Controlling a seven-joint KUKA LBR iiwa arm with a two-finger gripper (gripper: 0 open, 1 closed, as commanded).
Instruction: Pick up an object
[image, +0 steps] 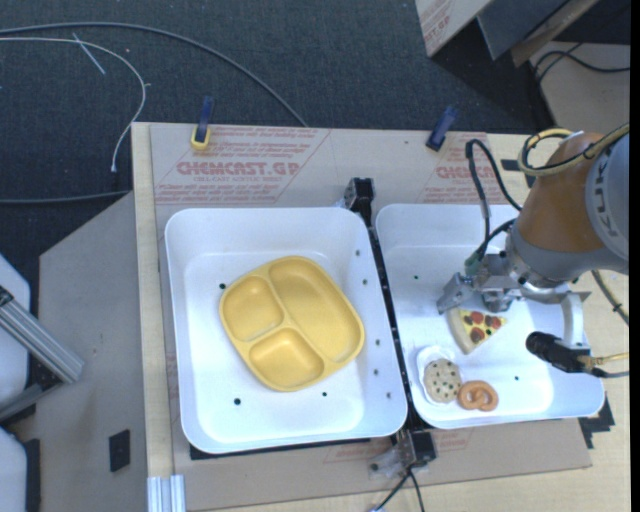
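Camera view: on the tabletop (150, 330), two white bins side by side. In the left bin (190, 250), a yellow divided tray (291, 322), lying flat near the middle. In the right bin (420, 235), the hand (478, 298) low over a toy pizza slice (478, 327), at its upper edge; impossible to tell whether open, closed or gripping. Toward that bin's near edge, a small white plate (424, 360) bearing a cookie (441, 378), with a pretzel-like ring (478, 397) just beside the cookie.
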